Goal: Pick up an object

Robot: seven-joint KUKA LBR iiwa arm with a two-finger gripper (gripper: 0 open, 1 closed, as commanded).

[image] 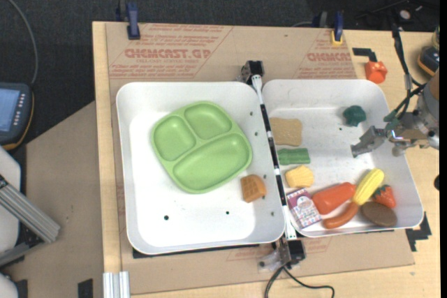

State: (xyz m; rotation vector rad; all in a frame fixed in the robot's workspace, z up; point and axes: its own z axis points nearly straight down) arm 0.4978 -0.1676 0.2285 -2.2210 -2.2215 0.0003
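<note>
While the tool [364, 144] hangs over the right bin [318, 95], jaws apart and holding nothing, a yellow corn cob [369, 185] lies near it, long axis slanting up-right, beside a carrot [333, 196].

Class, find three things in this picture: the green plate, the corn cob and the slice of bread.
green plate [209, 165], camera view, floor of its largest compartment
corn cob [369, 185], camera view, middle of the yellow cob
bread [286, 130], camera view, centre of the slice
</note>
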